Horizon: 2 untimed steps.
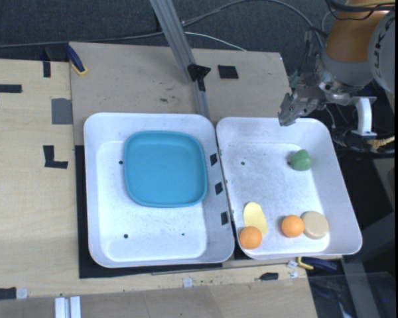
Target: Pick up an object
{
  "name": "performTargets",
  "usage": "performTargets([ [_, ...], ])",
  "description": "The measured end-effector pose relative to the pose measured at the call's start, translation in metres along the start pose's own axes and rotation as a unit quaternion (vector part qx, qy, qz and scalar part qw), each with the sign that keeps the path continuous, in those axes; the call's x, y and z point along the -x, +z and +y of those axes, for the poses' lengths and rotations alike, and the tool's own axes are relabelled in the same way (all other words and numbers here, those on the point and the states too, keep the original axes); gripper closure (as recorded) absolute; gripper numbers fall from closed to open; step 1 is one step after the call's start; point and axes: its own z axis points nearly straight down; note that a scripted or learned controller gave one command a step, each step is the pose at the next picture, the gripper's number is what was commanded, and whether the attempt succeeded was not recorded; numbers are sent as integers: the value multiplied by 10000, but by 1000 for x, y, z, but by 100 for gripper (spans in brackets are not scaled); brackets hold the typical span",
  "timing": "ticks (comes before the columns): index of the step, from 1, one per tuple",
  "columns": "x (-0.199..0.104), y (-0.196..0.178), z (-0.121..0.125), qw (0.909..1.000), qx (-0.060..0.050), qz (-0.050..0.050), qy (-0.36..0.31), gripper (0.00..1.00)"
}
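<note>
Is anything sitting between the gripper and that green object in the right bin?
Nothing visible. The gripper hangs over the right bin's far rim, and only bare white floor separates it from the green object.

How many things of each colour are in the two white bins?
Orange: 2, orange ball and second orange ball
Green: 1, green piece
Yellow: 1, yellow piece
Beige: 1, beige round piece
Blue: 1, blue plate
Total: 6
</note>
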Motion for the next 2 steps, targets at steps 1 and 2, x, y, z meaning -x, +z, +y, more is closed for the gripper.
performTargets([
  [1, -50, -4, -20, 10000, 0, 2, 0, 100],
  [2, -103, -3, -43, 10000, -5, 3, -3, 100],
])
